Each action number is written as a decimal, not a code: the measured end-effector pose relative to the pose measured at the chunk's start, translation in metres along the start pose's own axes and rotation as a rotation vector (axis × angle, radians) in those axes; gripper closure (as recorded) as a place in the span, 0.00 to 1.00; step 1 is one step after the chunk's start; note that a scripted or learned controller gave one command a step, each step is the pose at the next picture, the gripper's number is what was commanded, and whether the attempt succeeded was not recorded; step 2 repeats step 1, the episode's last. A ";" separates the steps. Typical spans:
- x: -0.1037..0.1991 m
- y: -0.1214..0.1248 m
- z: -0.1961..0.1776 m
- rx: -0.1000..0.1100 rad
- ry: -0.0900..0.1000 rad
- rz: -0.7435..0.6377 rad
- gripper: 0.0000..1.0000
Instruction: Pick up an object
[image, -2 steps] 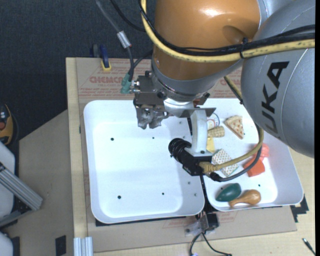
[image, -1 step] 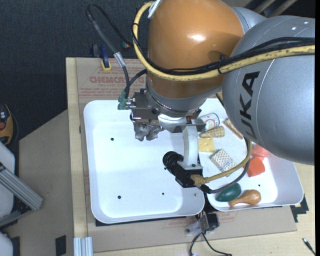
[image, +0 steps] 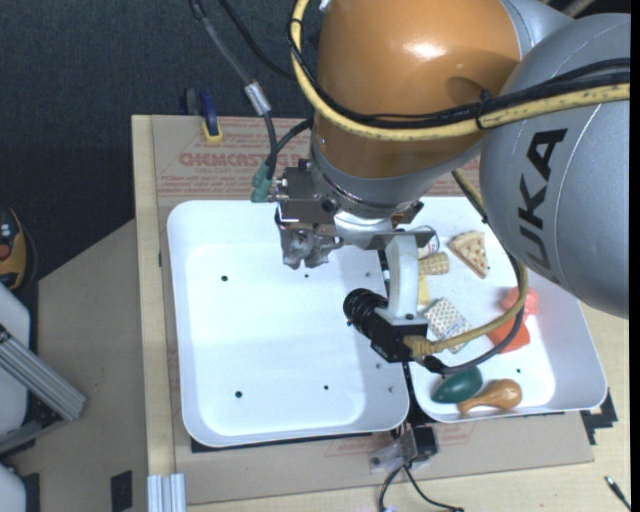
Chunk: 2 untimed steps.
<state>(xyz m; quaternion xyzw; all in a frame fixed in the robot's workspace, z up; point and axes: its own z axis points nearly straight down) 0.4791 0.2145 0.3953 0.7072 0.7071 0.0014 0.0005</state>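
Note:
My gripper (image: 306, 250) hangs over the far right part of the left white bin (image: 210, 330), close to the wall between the two bins. Nothing shows beneath it but bare bin floor. The loose objects lie in the right bin (image: 580, 360): a pizza-like wedge (image: 470, 252), a small tan cracker (image: 435, 265), a checkered waffle-like block (image: 446, 318), a red-orange piece (image: 520, 318), a teal oval (image: 458, 384) and a brown pear-shaped piece (image: 493, 396). The arm hides part of the right bin's far side.
The big orange and grey arm (image: 420, 90) covers the top of the view. Both bins rest on a cardboard sheet (image: 160, 160). A yellow and blue clamp (image: 209, 115) sits at the sheet's far edge.

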 end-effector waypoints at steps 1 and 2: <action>0.011 0.000 -0.038 -0.002 0.001 -0.002 1.00; 0.011 0.000 -0.038 -0.002 0.001 -0.002 1.00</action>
